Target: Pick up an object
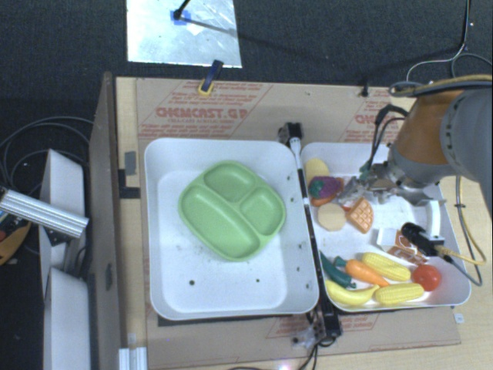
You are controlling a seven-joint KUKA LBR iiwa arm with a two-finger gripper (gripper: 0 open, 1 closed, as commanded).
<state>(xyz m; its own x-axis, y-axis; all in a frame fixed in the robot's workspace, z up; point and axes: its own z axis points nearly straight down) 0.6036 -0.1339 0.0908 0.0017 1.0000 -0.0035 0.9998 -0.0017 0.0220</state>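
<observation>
Over the upper left part of the right bin (456,274), found the gripper (360,189) set low among the toy food. Could not tell its opening from this slant; saw nothing held.

Located the nearest candidates as follows:
- Orange waffle-like wedge (360,216): just below the gripper in the view, long axis running roughly toward the near rim.
- Purple piece (326,187): just to the gripper's left in the view, close to the wall between the bins.
- Tan round piece (331,220): beside the wedge, lower left.

Judged the wedge the closest target, needing a short shift toward the near rim. Noted the carrot (360,270) and corn (398,291) lying well apart, along that rim.
</observation>
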